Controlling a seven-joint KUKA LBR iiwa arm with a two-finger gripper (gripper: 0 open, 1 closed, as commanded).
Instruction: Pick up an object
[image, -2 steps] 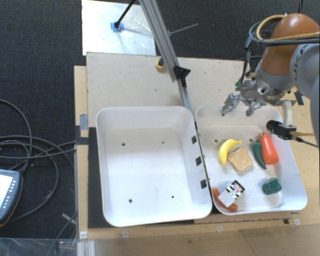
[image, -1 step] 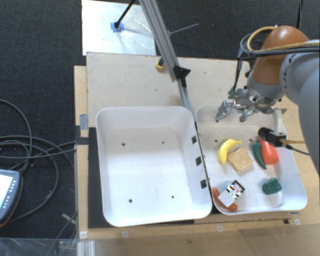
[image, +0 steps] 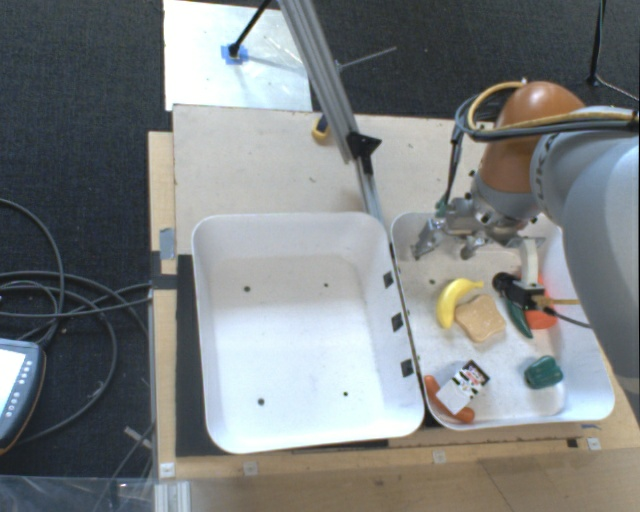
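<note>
The big grey arm (image: 590, 200) comes in from the right and hangs over the far end of the right bin (image: 590, 405). There are two white bins. The left bin (image: 290, 225) is the bigger one. They sit side by side on a pale bench (image: 250, 160). A long metal pole (image: 335, 90) slants down across the bench to the spot where the two bins meet.

The claw (image: 448, 238) is at the end of the arm, above the far left corner of the right bin. I cannot tell if the claw is open or shut. I see nothing held in it.

All the small things lie in the right bin. One slice of bread (image: 482, 320) lies in the middle. One banana (image: 455, 300) lies just to its left and touches it. The banana is near the claw, a little closer to us. The banana is yellow and bent. Its long side runs from far to near, and its far tip bends right, toward the bread.

One long green thing (image: 522, 318) with a black end lies just right of the bread, beside one orange bit (image: 541, 320). One little box (image: 464, 384), black, white and red, lies near the front wall, on top of one red stick (image: 434, 386). One dark green lump (image: 543, 373) sits to the right of the box.
</note>
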